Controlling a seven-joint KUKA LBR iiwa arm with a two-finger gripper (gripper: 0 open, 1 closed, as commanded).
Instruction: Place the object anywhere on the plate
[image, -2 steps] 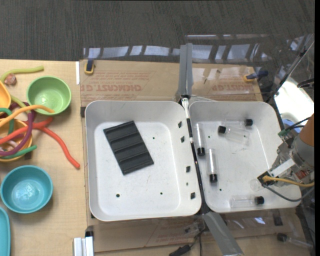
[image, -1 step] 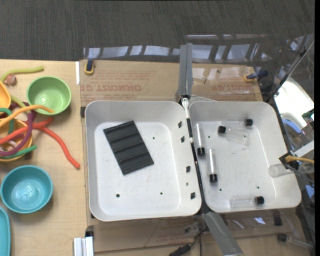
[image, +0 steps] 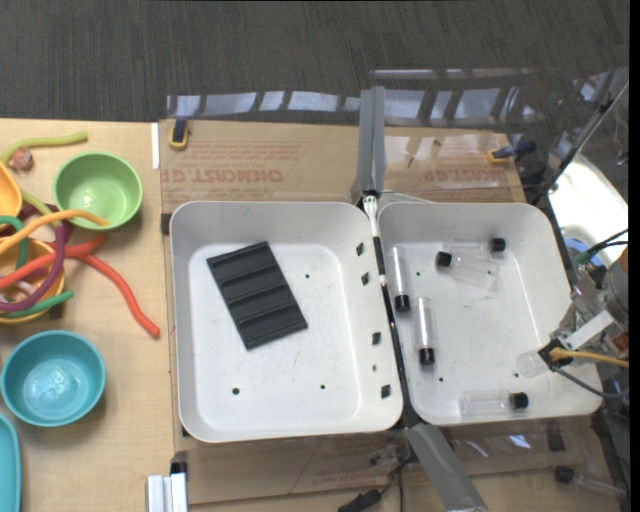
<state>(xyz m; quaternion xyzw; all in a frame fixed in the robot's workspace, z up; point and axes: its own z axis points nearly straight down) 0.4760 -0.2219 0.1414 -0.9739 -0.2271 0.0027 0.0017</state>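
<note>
In the left bin (image: 200, 350), mid-frame, a black ribbed plate (image: 256, 295) lying flat toward the upper left corner, turned at a slant. In the right bin (image: 530, 300), meeting the left one along the centre seam, clear tubes (image: 425, 325) with black caps, all lying down and well apart from the plate. Two of them near that bin's left wall, running top to bottom in the frame, caps at the lower ends. Two more near the top, close together or touching, caps at opposite ends. One along the lower wall, lying level, cap to the right. At the right bin's lower right rim, close to the frame's right edge, the gripper (image: 583, 330). No telling how wide it stands, nor whether anything sits in its hold. Under both bins, brown cardboard (image: 300, 160). At far left, on pale wood (image: 120, 400), a green bowl (image: 98, 190), a teal bowl (image: 52, 375) below it, and a tangle of coloured cords (image: 118, 290) between.
</note>
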